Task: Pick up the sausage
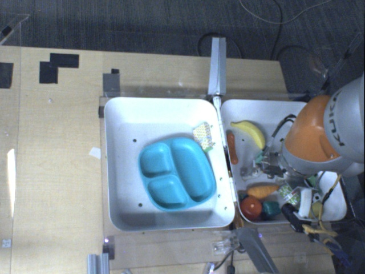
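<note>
Surface: your pale wooden surface (51, 170) carries two white bins.
Gripper: your gripper (258, 164) sits low in the right bin; its opening can't be judged.
Sausage: thin red-orange sausage (231, 146) lies just left of the gripper, along the bin's left wall.

The thin reddish-brown sausage (231, 146) lies tight against the right white bin's left wall (224, 131), blocking approach from that side. The curved yellow banana (251, 132) lies near its right, with 1 open strip of floor between them.
</note>
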